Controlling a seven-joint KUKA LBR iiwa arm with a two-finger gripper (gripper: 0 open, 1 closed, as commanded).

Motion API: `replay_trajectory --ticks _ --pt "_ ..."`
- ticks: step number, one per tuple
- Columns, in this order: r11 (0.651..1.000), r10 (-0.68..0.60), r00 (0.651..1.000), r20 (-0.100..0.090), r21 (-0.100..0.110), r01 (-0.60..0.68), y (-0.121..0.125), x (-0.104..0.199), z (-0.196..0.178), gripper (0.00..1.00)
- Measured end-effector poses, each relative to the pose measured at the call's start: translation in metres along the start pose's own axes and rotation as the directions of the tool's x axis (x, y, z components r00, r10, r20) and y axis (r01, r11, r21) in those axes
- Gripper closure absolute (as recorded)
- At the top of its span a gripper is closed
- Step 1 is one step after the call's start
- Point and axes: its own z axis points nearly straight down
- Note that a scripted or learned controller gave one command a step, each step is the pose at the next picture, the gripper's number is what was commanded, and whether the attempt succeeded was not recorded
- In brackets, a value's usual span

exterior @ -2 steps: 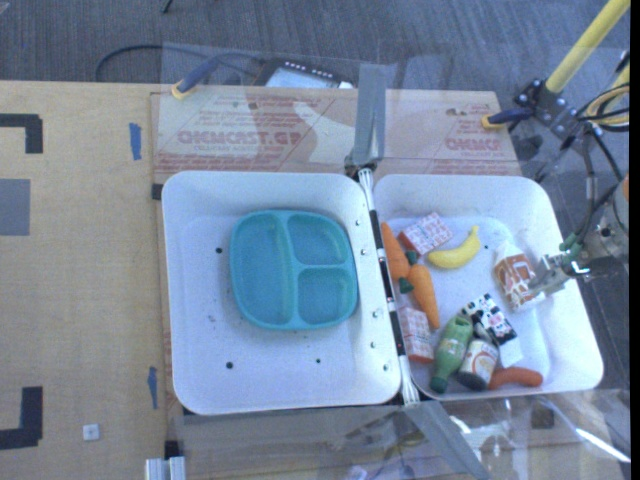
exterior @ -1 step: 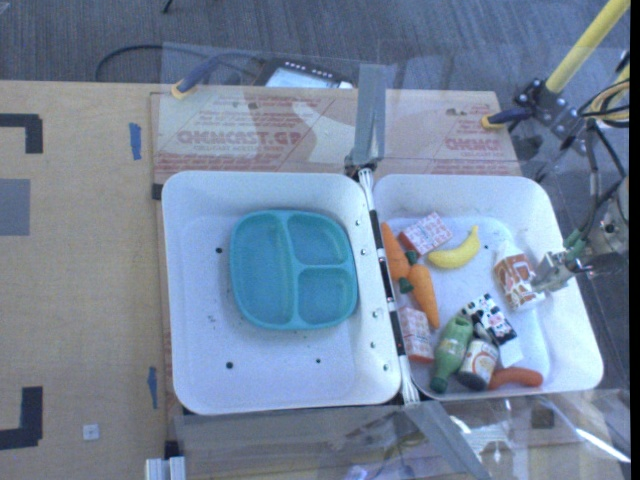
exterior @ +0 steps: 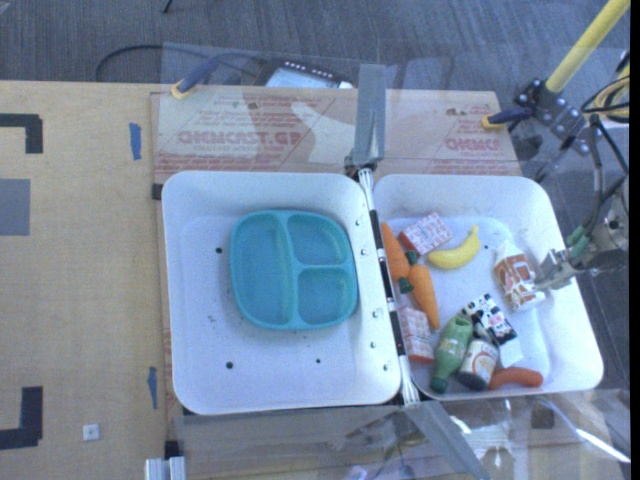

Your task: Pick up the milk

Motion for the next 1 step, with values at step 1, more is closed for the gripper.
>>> replay_trajectory --ticks 1 --pt "1.000 0.000 1.000 0.000 0.003 0.000 0.0005 -0.0005 -0.0078 1.00"
